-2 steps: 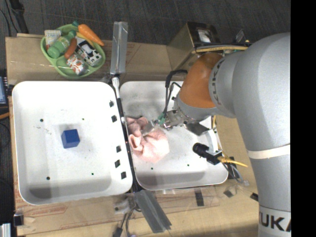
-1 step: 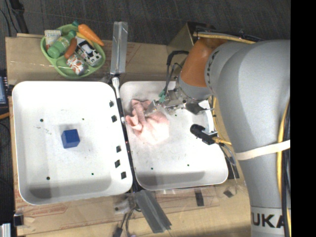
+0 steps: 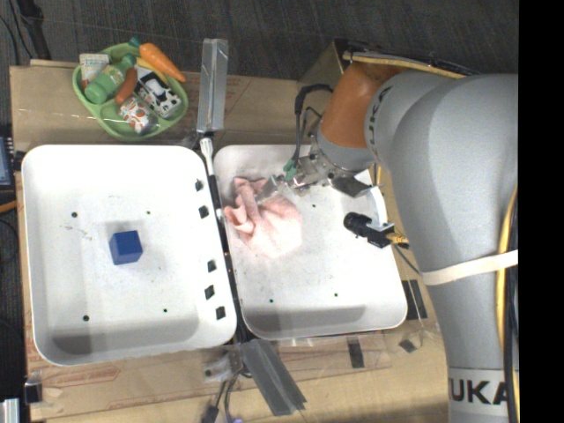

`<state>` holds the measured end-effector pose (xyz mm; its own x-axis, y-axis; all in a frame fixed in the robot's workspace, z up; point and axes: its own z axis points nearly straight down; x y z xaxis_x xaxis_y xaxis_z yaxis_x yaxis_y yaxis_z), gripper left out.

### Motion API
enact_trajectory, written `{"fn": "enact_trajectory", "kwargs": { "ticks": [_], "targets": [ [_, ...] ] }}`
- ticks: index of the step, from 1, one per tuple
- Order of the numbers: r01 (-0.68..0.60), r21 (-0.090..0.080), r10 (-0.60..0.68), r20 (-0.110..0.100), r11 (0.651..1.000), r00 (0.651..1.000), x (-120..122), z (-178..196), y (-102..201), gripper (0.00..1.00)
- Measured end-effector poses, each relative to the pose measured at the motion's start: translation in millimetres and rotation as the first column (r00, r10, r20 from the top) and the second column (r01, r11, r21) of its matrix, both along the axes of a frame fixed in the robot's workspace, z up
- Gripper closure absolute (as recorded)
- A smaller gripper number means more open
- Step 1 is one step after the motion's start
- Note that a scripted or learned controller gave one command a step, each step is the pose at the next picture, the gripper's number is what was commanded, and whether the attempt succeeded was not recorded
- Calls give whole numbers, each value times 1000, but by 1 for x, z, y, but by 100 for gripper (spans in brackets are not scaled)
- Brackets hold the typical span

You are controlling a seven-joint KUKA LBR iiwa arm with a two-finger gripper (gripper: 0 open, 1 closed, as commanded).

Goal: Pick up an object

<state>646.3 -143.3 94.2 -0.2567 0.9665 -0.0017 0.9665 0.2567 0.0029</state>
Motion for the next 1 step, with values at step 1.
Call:
{"fn": "enact_trajectory", "kwargs": {
  "ticks": [1],
  "targets": [
    [-162,2,162,-6,987,987,-3,-2,21,0]
  ]
}}
